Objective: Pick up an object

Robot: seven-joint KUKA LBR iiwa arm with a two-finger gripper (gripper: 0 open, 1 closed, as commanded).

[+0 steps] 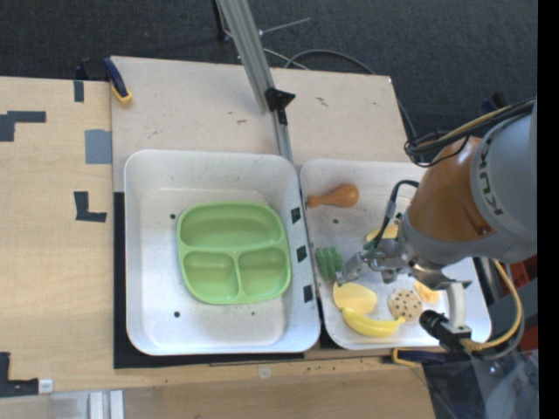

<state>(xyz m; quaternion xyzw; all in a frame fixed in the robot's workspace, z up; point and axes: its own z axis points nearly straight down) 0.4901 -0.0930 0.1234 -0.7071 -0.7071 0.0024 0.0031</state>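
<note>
Down in the right bin [316, 234] we find the loose things gathered toward its near end. We see a banana [370, 325] lying along the front wall, its long axis running left to right with the ends curling up toward the far side. Just above its left end sits a pale yellow lemon-like piece [354, 298], and beside that a speckled round cookie [403, 303]. A green ribbed piece [327, 261] lies near the left wall, long axis running near to far. An orange-brown pear-shaped thing [333, 197] lies at the far end, narrow neck pointing left. We see the arm [454, 201] reaching in from the right, wrist bent down, with the gripper [365, 261] low over the bin floor just right of the green piece; whether it is closed we cannot tell. The left bin [140, 234] holds a green divided plate [233, 252].
</note>
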